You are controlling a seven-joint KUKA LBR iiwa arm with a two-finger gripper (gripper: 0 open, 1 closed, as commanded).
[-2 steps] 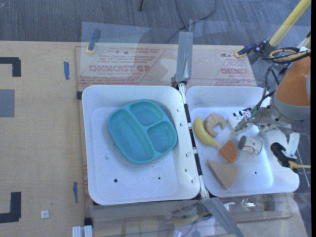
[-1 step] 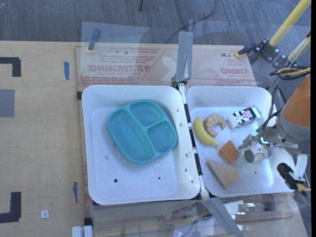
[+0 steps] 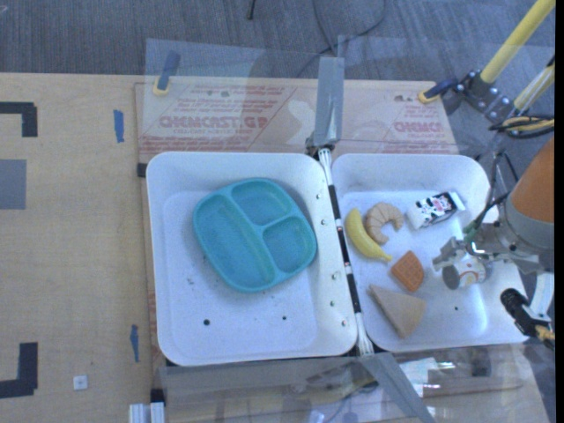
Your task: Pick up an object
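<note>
Yellow banana [image 3: 365, 236], curved, beside croissant [image 3: 384, 219]

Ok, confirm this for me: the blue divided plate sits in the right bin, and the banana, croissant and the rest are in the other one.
Not quite: the blue divided plate sits in the left bin, as the camera view shows. The banana and croissant are in the other one.

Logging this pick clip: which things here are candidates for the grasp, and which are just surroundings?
Part of the job:
gripper, over the right bin
banana
croissant
orange cracker
tan wedge
black-and-white carton

Just lying about:
teal divided plate in the left bin
blue tape marks on the bench
</note>
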